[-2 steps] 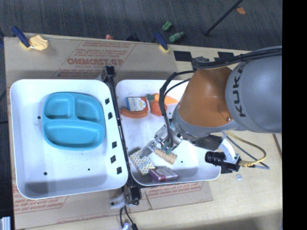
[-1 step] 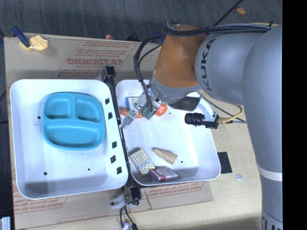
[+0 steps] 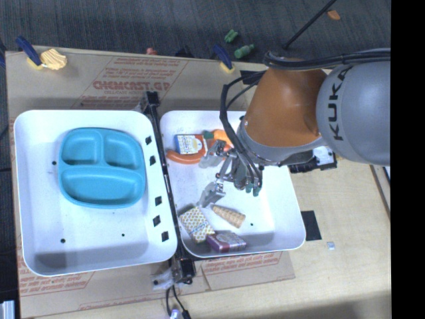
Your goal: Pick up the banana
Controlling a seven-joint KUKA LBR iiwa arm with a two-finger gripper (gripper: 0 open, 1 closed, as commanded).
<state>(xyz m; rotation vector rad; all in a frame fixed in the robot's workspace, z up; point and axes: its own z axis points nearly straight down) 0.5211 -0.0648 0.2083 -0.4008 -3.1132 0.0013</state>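
Claw [image 3: 229, 178] hangs over the right white bin [image 3: 282, 226]; its opening cannot be told, and nothing is seen held. The likeliest banana, a curved orange piece [image 3: 178, 157], lies to the claw's left in this view, long axis roughly crosswise.

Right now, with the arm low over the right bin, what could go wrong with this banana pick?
1. The arm covers part of the right bin, so what lies under it is hidden; a grasp there may miss or catch the wrong thing.
2. The cone, checkered packet and purple box lie close together just below the gripper and could be knocked or grabbed instead.
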